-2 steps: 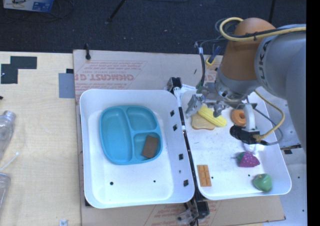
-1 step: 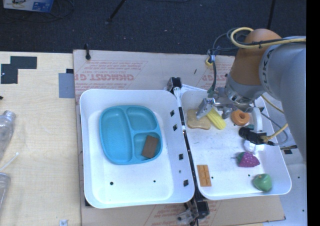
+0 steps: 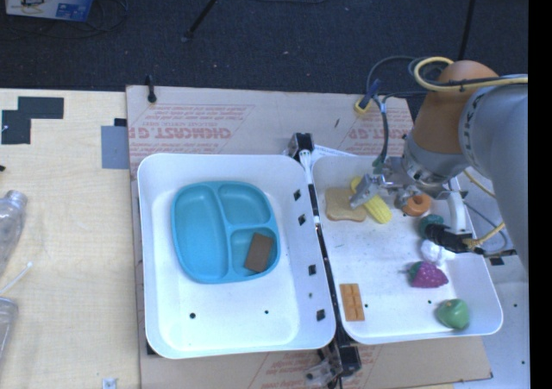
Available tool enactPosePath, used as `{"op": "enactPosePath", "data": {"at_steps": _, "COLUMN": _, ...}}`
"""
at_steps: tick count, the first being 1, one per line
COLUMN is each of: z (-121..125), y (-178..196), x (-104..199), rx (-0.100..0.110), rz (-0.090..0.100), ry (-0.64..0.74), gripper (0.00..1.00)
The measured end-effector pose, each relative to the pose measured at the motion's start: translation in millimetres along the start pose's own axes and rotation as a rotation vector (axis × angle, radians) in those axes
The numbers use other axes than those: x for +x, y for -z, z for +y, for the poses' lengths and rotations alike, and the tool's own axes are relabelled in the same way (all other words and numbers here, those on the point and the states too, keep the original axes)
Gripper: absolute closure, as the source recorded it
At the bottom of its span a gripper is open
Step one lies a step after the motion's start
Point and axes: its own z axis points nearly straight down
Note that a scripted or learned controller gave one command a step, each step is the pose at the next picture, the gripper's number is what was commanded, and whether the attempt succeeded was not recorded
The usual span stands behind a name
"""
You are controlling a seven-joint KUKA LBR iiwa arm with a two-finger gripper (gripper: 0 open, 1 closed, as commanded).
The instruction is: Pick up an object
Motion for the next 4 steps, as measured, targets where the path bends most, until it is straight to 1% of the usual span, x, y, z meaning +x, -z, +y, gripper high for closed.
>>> {"op": "enactPosePath", "data": {"at_steps": 1, "z": 0.3, "y": -0.6, "x": 2.7, "rx": -0.002, "rz": -0.004, "ry": -0.002, "gripper": 0.0}}
{"op": "enactPosePath", "data": {"at_steps": 2, "z": 1.6, "y": -0.7, "x": -5.4, "rx": -0.004, "rz": 0.001, "ry": 0.001, "gripper": 0.0}}
{"op": "enactPosePath", "data": {"at_steps": 3, "z": 1.9, "y": 9.3, "x": -4.9, "rx": -0.003, "rz": 0.004, "ry": 0.001, "gripper": 1.0}}
{"op": "enactPosePath", "data": {"at_steps": 4, "z": -1.2, "y": 93.7, "x": 91.5, "rx": 0.003, "rz": -0.001, "ry": 0.001, "gripper": 1.0}}
